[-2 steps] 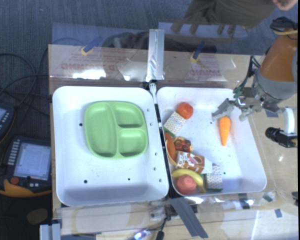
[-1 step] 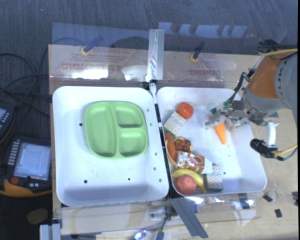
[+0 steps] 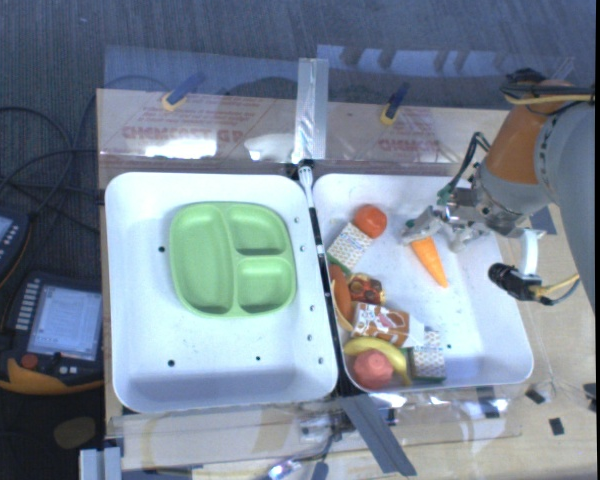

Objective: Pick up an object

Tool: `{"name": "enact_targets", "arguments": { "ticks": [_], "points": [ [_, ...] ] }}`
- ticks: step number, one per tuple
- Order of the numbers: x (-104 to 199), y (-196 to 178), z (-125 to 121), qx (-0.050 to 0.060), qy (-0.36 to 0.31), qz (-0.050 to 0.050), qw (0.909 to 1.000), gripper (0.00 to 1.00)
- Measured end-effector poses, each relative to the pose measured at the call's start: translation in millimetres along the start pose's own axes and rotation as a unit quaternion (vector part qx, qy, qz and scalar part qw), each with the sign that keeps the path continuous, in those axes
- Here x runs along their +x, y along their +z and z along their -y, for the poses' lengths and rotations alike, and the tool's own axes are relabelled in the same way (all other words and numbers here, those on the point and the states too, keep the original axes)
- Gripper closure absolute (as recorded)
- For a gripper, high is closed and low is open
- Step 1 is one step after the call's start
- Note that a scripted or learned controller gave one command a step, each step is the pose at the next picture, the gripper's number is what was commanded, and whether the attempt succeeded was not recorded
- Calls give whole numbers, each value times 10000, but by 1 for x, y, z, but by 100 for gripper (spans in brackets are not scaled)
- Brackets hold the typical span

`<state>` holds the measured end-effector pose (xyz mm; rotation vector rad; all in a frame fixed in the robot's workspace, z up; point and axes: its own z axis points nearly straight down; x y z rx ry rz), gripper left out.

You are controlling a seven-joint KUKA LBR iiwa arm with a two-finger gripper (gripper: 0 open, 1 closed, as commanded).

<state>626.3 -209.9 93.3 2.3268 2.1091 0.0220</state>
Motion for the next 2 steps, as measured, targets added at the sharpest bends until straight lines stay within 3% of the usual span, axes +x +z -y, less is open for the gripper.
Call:
{"name": "enact_targets", "arguments": {
  "ticks": [1,2],
  "points": [
    [-2,-7,0,-7,-4,47,10000,100],
    [32,-114,45,65,-176,48,9998,100]
  ]
}}
